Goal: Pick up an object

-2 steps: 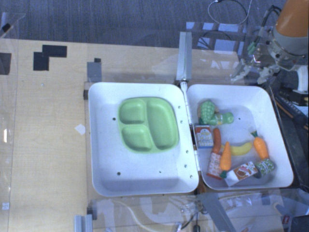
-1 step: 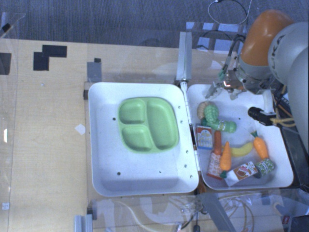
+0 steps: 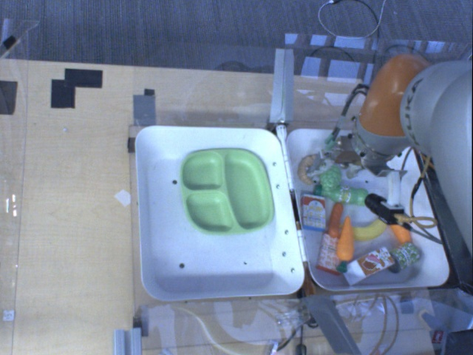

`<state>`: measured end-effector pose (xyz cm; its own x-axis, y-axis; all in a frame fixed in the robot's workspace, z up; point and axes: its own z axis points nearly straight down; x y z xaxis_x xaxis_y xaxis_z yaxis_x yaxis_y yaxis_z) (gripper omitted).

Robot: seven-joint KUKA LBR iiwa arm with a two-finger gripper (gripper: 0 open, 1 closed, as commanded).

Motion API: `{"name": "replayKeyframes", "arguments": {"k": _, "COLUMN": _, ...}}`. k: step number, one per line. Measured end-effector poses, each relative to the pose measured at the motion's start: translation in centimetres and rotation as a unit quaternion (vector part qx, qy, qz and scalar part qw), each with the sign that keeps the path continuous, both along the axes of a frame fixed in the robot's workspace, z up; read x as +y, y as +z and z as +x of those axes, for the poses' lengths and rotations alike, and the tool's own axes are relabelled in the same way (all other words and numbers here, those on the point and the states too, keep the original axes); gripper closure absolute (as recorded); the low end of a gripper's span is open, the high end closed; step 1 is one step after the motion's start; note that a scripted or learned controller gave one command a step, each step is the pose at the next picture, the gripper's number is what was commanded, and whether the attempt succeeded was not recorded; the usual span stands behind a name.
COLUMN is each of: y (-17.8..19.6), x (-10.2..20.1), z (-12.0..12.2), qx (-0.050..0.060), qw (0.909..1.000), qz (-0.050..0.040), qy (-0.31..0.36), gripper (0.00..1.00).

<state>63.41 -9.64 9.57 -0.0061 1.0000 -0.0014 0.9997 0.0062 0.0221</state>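
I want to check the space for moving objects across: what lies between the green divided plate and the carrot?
In the camera view, the raised rims where the left bin and right bin meet, then a small carton, lie between the green plate and the carrot.

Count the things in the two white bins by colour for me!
Green: 3, the divided plate, a bottle, a small can
Orange: 2, a carrot and a piece
Yellow: 1, the banana
Red-and-white packets: 3
Total: 9

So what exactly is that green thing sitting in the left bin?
It is a light green divided plate that looks like smooth plastic, with rounded corners and three compartments: two smaller ones on the left, one long one on the right. It lies flat, slightly turned, near the middle of the left white bin, with nothing in it.
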Motion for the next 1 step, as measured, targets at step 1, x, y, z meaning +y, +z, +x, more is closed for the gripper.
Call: {"name": "replayKeyframes", "arguments": {"k": 1, "y": 1.21, "x": 0.21, "z": 0.24, "qx": -0.003, "qw": 1.0, "qz": 0.0004, "qy": 0.001, "gripper": 1.0}}
